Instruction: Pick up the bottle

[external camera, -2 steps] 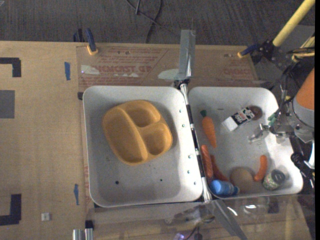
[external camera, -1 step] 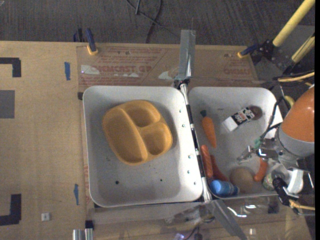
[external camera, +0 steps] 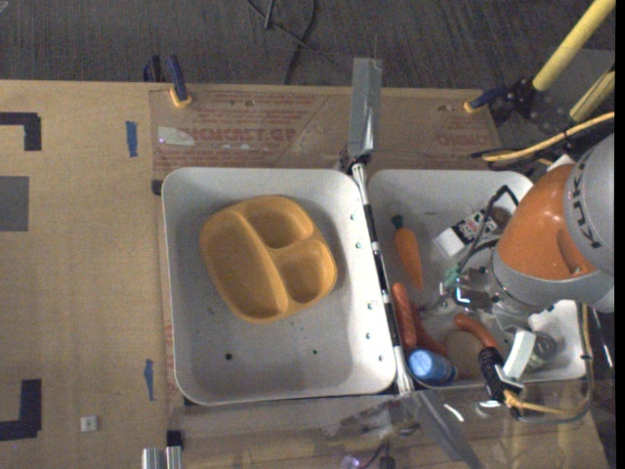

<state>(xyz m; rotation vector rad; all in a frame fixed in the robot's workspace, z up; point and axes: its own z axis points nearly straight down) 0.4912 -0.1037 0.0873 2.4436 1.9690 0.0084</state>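
The gripper (external camera: 476, 299) hangs low over the middle of the right bin (external camera: 430, 186), beside a red-orange sausage-shaped piece (external camera: 477, 329); how far open it is, and whether it grips anything, cannot be told. The single bottle (external camera: 430, 365), its round blue top facing up, sits in that bin's lower left corner against the wall. Also there are one carrot (external camera: 408, 255), a second sausage-shaped piece (external camera: 403, 313) and one white box (external camera: 467, 231); the left bin (external camera: 195, 330) carries one yellow divided plate (external camera: 268, 257).

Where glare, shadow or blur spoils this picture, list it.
Camera view: soft all over; the left bin is bright and evenly lit; the right bin is shadowed at its lower corner beside the arm, where the bottle lies dim.
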